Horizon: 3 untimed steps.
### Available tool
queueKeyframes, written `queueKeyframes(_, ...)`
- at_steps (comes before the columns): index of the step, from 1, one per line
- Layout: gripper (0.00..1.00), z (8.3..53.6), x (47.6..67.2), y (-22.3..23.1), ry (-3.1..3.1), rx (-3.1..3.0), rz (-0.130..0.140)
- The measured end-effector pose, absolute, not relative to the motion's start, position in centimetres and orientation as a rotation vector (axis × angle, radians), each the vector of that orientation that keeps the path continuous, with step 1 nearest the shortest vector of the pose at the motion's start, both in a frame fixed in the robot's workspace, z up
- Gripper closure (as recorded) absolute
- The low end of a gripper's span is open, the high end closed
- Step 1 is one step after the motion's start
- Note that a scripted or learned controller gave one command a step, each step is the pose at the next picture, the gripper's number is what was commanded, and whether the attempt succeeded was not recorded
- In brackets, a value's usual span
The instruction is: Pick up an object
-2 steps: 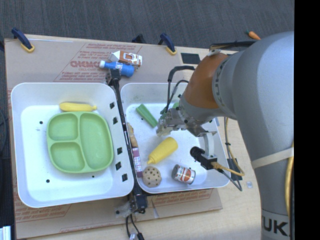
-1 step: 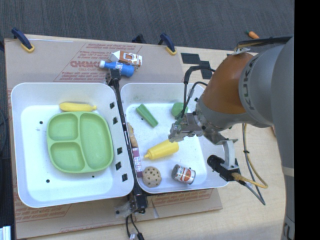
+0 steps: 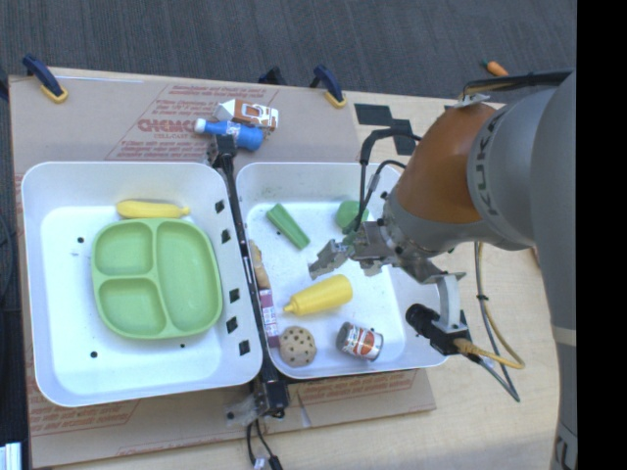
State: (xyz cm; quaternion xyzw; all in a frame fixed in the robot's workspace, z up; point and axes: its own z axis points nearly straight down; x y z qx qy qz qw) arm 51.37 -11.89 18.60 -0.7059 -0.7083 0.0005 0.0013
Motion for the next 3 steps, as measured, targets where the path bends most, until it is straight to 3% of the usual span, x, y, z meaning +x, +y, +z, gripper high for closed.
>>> queueKeyframes(1,0.00,11.7,60.7,-15.7,-2.224,-2.213,0.003)
queueKeyframes(2,0.00,19.3,59.9,-6.8,-2.227,-2.213,-0.003)
queueKeyframes(3,0.00,22.8,55.4,3.0,-2.229,-2.210,0.001)
